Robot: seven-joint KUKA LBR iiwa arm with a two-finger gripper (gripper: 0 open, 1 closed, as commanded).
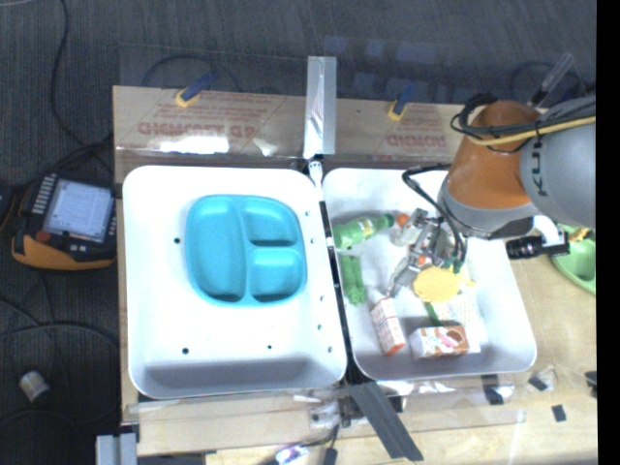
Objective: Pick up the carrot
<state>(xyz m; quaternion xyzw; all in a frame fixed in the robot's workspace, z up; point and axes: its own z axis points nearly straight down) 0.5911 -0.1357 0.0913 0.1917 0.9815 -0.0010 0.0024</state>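
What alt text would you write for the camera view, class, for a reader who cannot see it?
A grey and orange robot arm reaches from the right, its pincer low over the right white bin, among small food items including a green bottle and two cartons. The left white bin holds a blue divided tray.

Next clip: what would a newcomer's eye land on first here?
First, the bright blue tray with three compartments, lying alone in the left bin. Next, the grey arm with its orange band, reaching from the right into the right bin, its gripper low over a clutter of items: a green bottle, a yellow piece and two small cartons near the front.
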